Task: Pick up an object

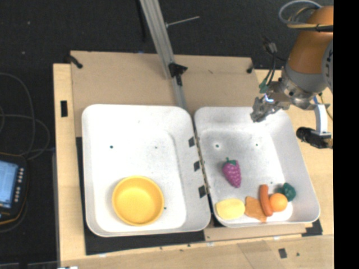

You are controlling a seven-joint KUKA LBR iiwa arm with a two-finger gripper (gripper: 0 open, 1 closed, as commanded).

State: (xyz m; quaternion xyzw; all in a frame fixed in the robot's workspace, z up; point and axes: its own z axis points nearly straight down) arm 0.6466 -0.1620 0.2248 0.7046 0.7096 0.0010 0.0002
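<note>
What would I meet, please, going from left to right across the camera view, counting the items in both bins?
Yellow bowl → pale yellow piece and purple grape bunch, roughly level → carrot → orange → dark green item.

Gripper (pixel 261 114) fingers too small

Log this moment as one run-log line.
gripper: over right bin's far edge, nothing seen held | right bin: purple grapes, carrot, orange, yellow piece | left bin: yellow bowl
</note>
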